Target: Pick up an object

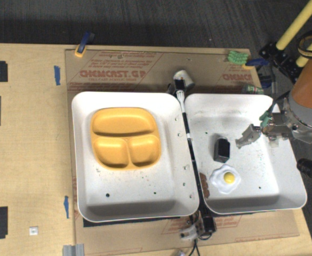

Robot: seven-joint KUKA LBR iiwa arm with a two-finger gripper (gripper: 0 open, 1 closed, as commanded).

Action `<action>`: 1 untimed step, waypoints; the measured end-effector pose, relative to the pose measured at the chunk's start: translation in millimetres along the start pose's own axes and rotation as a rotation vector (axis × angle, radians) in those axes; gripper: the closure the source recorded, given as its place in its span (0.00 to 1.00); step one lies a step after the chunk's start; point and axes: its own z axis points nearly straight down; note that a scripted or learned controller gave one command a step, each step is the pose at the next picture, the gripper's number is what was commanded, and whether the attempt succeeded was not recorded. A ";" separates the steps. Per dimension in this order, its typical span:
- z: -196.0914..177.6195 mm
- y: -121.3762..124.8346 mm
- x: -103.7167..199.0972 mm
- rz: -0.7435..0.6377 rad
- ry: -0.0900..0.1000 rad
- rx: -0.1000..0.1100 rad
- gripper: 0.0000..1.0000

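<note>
Left bin (86, 143): glossy white, shallow, rounded corners, carrying a yellow three-section plastic tray (126, 137) toward its 11 o'clock. Right bin (289, 188): same make, holding a small matte black block (222, 149) near centre; a fried-egg toy (225, 178), white with yellow yolk, is lying just beside it at 6 o'clock. Gripper (247, 137) is hovering at the block's 2 o'clock, apart from it, carrying nothing; finger spread cannot be told.

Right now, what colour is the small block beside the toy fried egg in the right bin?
Black; the block shows best in the camera view.
</note>
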 end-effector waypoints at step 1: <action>121.0 50.3 21.9 -0.158 0.000 0.000 0.00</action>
